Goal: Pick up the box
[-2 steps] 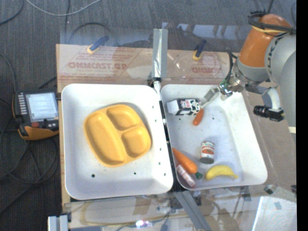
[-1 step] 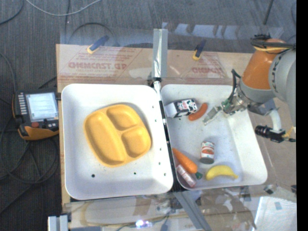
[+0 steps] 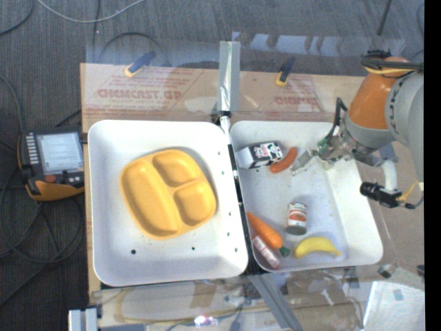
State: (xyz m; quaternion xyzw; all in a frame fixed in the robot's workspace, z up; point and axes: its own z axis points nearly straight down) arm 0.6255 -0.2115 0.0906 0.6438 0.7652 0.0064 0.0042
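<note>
Two shallow white bins sit side by side on the table, and the job lies in the right-hand bin (image 3: 358, 212), where the loose objects have been scattered. The small black-and-white cardboard box (image 3: 264, 154) lies on its side in that bin's far left corner, just beside the wall that divides the bins, with a reddish-orange sausage-shaped toy (image 3: 283, 161) touching or nearly touching its right end. That crowding matters: I'd judge a grasp must come from above and across the box's short side, since the wall and the toy block the other approaches. The grey arm with its orange band reaches in over the bin's far right corner, and the gripper (image 3: 313, 156) hangs tilted toward the box, near it but apart from it, with nothing between its fingers; from this slanted height I cannot tell whether the fingers are wide or narrow. Toward the near edge lie a small red-and-white can (image 3: 297, 217), standing upright mid-bin, an orange carrot (image 3: 265, 230), a pinkish wrapped item (image 3: 265, 252) in the near left corner, and a yellow banana (image 3: 317, 247), all well clear of the box. The left bin (image 3: 110, 254) holds a yellow plastic divided tray (image 3: 169, 192), out of the way of the pick.
</note>
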